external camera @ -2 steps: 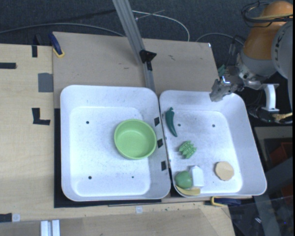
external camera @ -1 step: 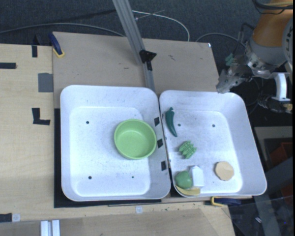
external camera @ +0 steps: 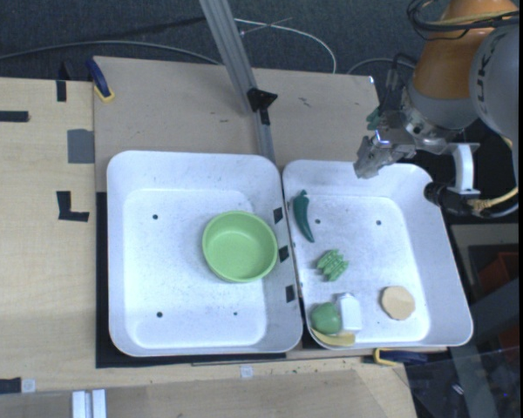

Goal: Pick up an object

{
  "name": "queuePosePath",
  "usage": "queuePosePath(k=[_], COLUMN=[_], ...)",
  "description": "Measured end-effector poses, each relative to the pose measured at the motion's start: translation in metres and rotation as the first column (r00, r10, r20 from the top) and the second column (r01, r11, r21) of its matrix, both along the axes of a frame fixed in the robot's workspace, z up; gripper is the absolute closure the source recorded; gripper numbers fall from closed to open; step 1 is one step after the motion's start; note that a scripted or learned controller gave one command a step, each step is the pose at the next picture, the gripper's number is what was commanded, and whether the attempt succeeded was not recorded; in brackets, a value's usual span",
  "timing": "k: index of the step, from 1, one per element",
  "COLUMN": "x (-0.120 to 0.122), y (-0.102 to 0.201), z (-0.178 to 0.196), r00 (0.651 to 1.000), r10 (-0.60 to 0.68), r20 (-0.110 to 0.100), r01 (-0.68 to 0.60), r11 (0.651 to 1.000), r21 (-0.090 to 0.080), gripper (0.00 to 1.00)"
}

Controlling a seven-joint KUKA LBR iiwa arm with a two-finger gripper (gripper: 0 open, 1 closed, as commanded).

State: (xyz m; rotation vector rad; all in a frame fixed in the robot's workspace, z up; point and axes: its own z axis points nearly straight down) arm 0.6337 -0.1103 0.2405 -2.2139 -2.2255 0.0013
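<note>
White plastic bins sat side by side, the right bin (external camera: 418,190) holding a green pepper (external camera: 302,214) and other small pickable pieces, while the gripper (external camera: 369,165) hovered at its far rim, carrying nothing, presumably poised to descend.

**Your arm's look**

You see a grey arm (external camera: 506,68) with a rounded orange band (external camera: 458,46) above the wrist, black cables (external camera: 436,11) looped beside it, and a small metallic grey gripper (external camera: 370,162) below.
</note>
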Motion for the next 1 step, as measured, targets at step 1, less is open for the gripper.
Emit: queuePosePath(k=[1], x=[-0.0115], y=[0.0422], z=[-0.0018], r00=[1.000], r10=[0.000], r20=[0.000], r01=[0.000], r11=[1.000], r21=[0.000], gripper=[1.00])
